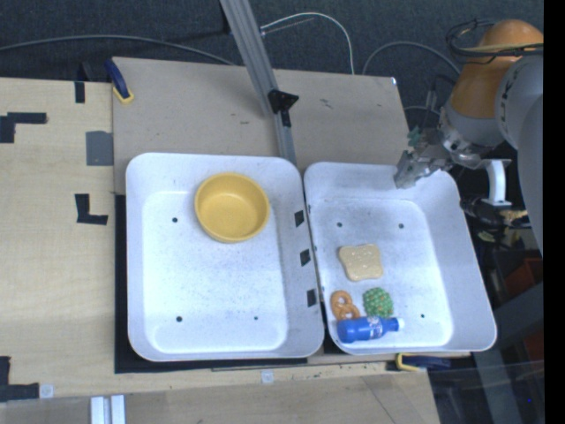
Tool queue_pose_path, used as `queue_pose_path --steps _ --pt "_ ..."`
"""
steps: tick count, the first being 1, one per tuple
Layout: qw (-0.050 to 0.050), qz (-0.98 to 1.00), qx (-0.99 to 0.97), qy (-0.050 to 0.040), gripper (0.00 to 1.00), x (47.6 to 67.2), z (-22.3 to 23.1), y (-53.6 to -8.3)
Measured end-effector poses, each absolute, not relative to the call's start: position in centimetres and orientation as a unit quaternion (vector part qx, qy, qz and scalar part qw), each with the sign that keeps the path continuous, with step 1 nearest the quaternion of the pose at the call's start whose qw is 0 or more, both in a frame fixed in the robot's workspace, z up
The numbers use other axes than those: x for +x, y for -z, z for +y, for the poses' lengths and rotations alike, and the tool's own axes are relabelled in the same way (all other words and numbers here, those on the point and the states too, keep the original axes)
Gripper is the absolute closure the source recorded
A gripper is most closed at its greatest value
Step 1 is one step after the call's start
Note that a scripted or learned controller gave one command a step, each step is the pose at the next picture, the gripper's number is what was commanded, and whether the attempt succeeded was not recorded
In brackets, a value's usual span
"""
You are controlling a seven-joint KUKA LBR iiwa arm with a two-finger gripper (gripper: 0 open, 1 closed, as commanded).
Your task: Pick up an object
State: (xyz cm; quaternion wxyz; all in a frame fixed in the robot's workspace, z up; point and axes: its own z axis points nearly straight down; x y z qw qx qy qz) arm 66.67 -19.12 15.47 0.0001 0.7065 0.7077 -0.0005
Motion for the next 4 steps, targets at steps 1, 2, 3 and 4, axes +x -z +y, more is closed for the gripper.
queue_pose_path --steps 1,2,3,4 --pt "0.000 0.708 0.706 0.0006 1.00 66.5 -19.7 -19.8" --pt "0.003 0.707 0.707 -0.0013 1.00 65.9 -19.9 -25.9" --pt "-0.001 0.709 0.706 0.0006 1.00 63.8 -15.0 -24.5" --pt "-0.002 0.709 0.705 0.0007 1.00 62.4 -10.2 -23.3"
